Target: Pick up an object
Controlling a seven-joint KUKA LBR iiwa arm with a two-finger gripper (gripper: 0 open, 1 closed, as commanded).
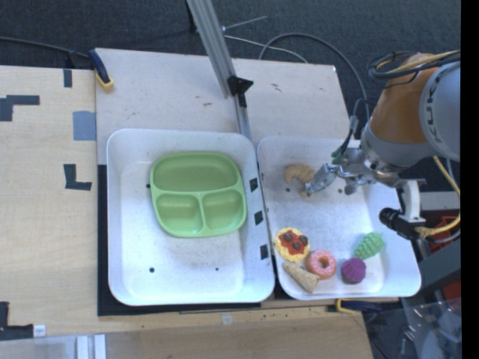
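You are seeing the gripper (318, 183) hovering beside the croissant (299, 173) in the right bin (389, 283), jaws' state unclear, nothing lifted yet.

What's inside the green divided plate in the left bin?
Nothing: all three compartments of the green divided plate show bare. The left bin's floor beneath it is covered.

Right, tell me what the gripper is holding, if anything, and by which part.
Nothing is visibly held. The gripper hovers just right of the tan croissant-shaped toy in the right white bin, with nothing seen between its fingers.
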